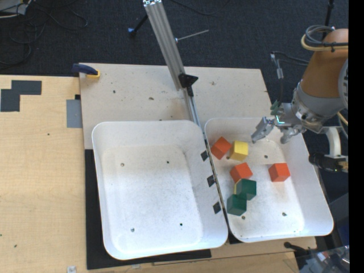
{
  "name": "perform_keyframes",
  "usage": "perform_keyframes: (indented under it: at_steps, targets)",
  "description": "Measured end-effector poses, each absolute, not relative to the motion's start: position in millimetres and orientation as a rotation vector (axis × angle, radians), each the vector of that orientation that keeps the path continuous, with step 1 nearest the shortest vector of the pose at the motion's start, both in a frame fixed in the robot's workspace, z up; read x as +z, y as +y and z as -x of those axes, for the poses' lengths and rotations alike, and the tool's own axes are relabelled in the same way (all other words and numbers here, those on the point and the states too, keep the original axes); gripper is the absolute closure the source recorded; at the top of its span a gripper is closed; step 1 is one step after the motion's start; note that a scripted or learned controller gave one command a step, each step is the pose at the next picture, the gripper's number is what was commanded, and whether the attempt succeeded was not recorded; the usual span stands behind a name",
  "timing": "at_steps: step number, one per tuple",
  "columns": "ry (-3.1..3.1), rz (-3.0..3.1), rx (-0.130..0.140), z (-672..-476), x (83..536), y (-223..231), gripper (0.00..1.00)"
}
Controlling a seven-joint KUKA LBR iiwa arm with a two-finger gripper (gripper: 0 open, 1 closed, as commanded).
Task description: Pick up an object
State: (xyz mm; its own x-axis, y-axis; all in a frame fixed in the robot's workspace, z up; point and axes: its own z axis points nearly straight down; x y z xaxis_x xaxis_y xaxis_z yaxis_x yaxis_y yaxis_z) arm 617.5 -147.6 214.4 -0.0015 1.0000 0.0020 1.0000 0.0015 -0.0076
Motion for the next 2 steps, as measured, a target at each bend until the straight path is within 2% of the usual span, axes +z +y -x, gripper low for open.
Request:
perform_keyframes:
  at_steps: [1,2]
  targets:
    - [-2.222,2.217,0.003,-618.4,216.7,-147.6,0.00]
    - [-2.220,2.212,0.007,-624.5,159.5,-140.1,0.00]
